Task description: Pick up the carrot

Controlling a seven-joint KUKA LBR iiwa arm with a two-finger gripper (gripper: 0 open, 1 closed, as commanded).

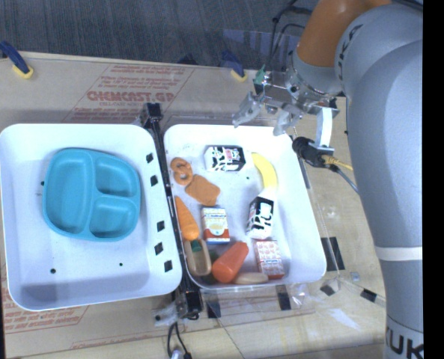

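One carrot (pixel 186 218) lies in the right of two bins (pixel 305 223); the claw (pixel 265 115) hangs spread, holding nothing.

fixed overhead camera, slanted down, both bins (pixel 12 200)

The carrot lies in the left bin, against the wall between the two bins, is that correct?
Not quite. The camera view shows the carrot in the right bin, against the wall between the two bins. The left bin holds the blue tray.

Dark grey ribbed floor (pixel 132 13) beyond the bench; brown printed cardboard (pixel 124 88) covers the benchtop, clipped by blue-and-yellow clamps (pixel 16 60).
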